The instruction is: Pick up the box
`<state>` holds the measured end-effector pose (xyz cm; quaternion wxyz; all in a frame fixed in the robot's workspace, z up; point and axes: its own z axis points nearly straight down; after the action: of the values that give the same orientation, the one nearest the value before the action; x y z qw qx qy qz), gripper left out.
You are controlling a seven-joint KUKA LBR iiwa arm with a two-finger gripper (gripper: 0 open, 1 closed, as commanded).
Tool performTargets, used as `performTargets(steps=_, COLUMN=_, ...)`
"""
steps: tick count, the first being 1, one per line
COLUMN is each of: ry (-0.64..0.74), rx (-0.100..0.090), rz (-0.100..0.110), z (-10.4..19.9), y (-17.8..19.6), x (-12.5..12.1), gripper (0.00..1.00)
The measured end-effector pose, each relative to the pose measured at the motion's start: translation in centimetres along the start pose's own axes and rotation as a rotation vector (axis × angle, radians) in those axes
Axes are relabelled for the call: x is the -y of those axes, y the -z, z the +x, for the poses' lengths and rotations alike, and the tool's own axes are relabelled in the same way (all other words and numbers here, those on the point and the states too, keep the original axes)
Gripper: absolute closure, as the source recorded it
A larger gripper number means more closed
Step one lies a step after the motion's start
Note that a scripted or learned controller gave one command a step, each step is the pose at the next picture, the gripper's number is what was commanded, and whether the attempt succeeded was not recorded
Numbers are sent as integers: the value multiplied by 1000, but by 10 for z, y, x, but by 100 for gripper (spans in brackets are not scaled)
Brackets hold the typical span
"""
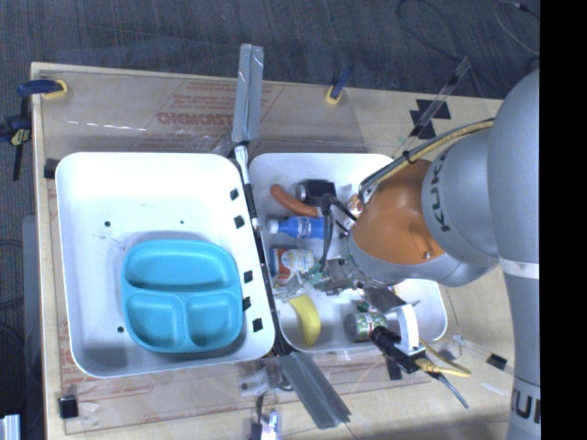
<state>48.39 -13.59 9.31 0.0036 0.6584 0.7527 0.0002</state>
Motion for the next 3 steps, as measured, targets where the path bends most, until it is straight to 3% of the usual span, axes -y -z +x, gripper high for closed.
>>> performTargets(steps=1, ry=8, rx=0, rz=0, z=0, y=8, x=-1, gripper=100)
performTargets(steps=2, ry=8, rx=1, rz=0, z=1, y=8, x=-1, gripper=0)
performTargets(steps=3, ry=34, rx=-7, rz=7, z=-12, y=-2, x=7, gripper=0)
